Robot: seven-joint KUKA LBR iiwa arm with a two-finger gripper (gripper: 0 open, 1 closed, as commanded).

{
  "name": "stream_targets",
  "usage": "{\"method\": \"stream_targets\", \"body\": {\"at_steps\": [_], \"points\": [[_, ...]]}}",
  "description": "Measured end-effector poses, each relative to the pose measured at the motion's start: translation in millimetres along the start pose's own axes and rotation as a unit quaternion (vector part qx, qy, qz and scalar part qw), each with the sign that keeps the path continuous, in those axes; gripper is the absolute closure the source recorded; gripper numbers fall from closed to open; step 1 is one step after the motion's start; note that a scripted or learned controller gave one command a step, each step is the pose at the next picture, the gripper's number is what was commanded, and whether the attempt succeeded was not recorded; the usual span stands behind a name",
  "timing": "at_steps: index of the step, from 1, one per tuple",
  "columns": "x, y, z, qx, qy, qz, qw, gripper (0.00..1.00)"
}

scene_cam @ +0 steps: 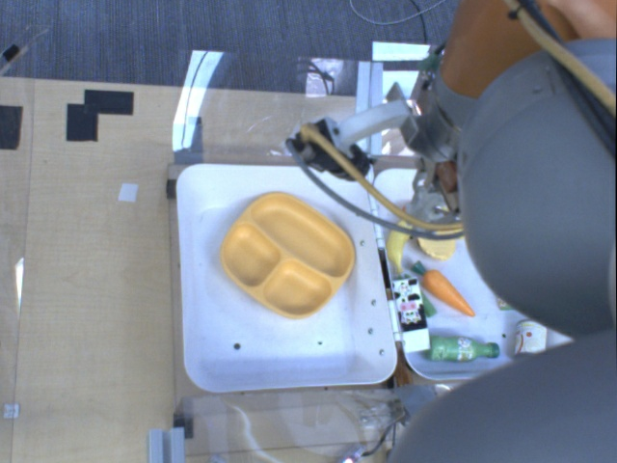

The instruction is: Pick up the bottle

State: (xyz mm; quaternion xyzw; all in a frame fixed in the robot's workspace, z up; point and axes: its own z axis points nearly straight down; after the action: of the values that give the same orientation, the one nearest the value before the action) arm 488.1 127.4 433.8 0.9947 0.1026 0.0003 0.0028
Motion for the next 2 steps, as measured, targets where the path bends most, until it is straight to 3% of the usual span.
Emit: {"method": "stream_targets", "body": {"at_steps": [1, 2], "points": [[68, -48, 1, 0.0, 0.0, -0.002, 1.0, 1.0], [44, -95, 70, 0.003, 0.001, 0.006, 1.0, 1.0]]}}
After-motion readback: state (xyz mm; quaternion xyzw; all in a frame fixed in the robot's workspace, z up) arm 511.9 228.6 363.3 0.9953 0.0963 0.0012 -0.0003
